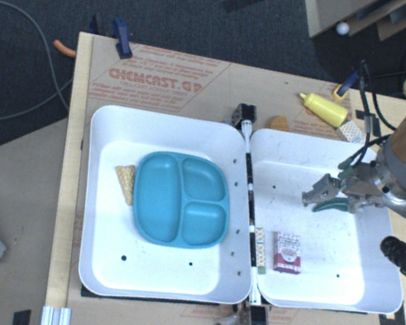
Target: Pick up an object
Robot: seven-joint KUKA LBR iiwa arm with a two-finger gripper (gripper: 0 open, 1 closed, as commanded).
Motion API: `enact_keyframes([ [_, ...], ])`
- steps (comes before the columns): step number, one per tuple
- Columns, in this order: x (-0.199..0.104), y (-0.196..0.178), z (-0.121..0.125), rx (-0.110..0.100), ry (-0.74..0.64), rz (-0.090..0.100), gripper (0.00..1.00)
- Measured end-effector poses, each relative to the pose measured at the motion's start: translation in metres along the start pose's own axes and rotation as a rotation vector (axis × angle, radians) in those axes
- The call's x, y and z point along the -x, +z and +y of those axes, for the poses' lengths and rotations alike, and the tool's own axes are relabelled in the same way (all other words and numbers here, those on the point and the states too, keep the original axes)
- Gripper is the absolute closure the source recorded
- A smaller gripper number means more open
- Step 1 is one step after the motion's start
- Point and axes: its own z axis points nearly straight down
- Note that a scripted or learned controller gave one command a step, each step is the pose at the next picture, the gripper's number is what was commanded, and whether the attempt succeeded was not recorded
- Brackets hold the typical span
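My gripper hangs over the upper middle of the right bin, reaching in from the right. A thin teal piece shows right at its tip; I cannot tell whether it is held. A small red and white packet lies flat on the right bin's floor, below and left of the gripper and apart from it. In the left bin a blue divided plate lies in the middle. A tan wedge-shaped piece rests against the plate's left edge.
Behind the right bin, on the bench, lie a yellow object and a small brown lump. Blue clamps sit at the board's back corners. A black divider strip runs between the bins.
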Motion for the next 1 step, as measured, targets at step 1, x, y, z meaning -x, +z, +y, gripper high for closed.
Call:
enact_keyframes([
  [1,0.079,0.1448,0.0321,-0.003,0.002,-0.001,0.0],
])
